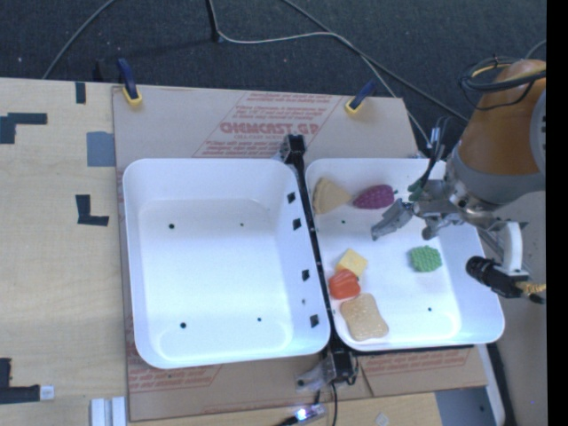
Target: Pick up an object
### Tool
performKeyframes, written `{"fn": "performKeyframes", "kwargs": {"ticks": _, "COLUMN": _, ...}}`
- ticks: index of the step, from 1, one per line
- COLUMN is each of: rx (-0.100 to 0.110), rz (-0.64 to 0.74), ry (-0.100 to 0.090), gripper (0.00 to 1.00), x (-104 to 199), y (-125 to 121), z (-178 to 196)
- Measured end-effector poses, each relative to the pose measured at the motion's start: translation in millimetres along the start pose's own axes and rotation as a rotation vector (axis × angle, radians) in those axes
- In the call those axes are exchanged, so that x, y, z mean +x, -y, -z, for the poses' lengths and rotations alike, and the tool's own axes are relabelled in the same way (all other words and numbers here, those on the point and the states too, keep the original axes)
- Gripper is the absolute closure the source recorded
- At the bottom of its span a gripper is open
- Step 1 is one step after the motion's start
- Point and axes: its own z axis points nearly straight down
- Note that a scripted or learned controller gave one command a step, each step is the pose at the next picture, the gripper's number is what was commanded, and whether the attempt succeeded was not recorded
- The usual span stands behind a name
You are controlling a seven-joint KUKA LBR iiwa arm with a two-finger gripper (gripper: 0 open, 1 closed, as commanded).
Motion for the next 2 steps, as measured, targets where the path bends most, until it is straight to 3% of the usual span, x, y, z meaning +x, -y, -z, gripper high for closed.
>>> {"fn": "performKeyframes", "kwargs": {"ticks": 1, "rx": 0.009, "rz": -0.002, "ry": -0.005, "gripper": 0.0, "x": 7.8, "y": 40.2, "z": -121.7}}
{"fn": "performKeyframes", "kwargs": {"ticks": 2, "rx": 0.003, "rz": 0.0, "ry": -0.001, "gripper": 1.0, "x": 6.5, "y": 38.2, "z": -107.1}}
